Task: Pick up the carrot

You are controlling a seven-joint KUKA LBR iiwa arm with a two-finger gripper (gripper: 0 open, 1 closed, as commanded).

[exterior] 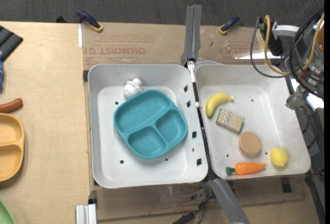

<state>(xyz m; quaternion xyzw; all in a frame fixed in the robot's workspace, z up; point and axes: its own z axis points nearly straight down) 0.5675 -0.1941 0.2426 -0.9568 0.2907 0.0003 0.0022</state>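
The gripper (298, 98) hangs over the right bin's (258, 80) edge. Its grip state can't be told. The carrot (246, 168) lies well below-left of it

The carrot (246, 168) is a small orange toy with a green stub at its left end. It lies flat on its side, lengthwise along the near wall of the right bin (289, 78), close to that bin's near left corner, its orange tip pointing right. It rests on the bin floor, untouched.
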